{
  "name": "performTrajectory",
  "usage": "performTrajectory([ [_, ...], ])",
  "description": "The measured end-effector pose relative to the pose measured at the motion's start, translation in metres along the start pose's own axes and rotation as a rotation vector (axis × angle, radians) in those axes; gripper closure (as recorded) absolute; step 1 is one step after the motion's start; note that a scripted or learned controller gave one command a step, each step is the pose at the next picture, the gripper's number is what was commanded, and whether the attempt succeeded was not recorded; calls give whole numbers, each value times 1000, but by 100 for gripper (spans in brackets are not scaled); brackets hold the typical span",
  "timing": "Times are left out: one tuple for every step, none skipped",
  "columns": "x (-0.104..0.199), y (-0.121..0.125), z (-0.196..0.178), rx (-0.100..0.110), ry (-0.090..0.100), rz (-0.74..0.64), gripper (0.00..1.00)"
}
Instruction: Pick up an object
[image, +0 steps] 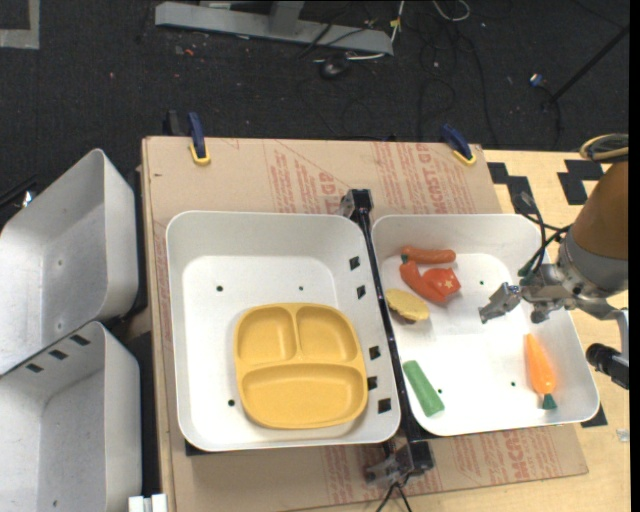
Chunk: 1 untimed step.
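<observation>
Nearest the camera, at the bottom of the frame, a black clamp (400, 462) is gripping the lower edge of the bench (270, 180) where the two white bins are meeting. Just above it, in the lower centre-left, a yellow divided plate (300, 366) is lying flat in the left bin (200, 250), taking up much of that bin's lower half.

In the right bin (470, 415), a green stick-shaped piece (422, 388) is lying at a slant near the bin's lower left corner, and an orange carrot (540, 366) is lying near the lower right wall, well apart from the green piece. Higher up, toward the middle of the frame, a pale yellow slice-like item (408, 305) is resting close to the divider between the bins, just beside a red pepper-like object (432, 284). A reddish-orange sausage-shaped piece (430, 256) is lying just above the red one, near or touching it.

At the right of the frame, the end effector (498, 303) is hanging over the right bin, right of the red object and apart from it; nothing is sitting between its fingers, though whether they are spread or pressed together cannot be told. The grey and orange arm (600, 240) is reaching in behind it.

Farther back, blue clips (198, 140) are pinching the bench's upper edge.
</observation>
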<state>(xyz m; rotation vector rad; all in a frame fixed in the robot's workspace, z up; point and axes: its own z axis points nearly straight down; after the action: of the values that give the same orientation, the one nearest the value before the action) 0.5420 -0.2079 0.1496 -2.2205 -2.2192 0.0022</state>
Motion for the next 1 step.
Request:
performTrajectory([
  [0, 0, -12, -3, -1, 0, 100],
])
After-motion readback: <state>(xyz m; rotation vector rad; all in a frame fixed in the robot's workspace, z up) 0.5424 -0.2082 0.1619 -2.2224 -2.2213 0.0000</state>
